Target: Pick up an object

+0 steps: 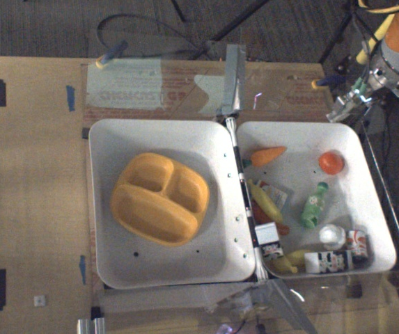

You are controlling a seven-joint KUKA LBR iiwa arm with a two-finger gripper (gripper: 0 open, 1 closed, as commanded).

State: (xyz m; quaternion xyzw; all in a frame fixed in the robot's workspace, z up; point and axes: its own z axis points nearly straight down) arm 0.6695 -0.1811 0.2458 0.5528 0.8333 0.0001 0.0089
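Milk carton (330,261) against right bin's (377,207) near edge

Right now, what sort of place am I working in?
Probably a robotics lab bench, not a kitchen: two shallow white bins on a taped plywood top, toy food like the small orange carrot, and tripod legs on grey carpet.

In the right white bin (366,186) lie an orange plastic carrot (267,156), a round orange-red fruit (331,162), a yellow banana (265,201), a green bottle (313,206) and small cartons (328,261).
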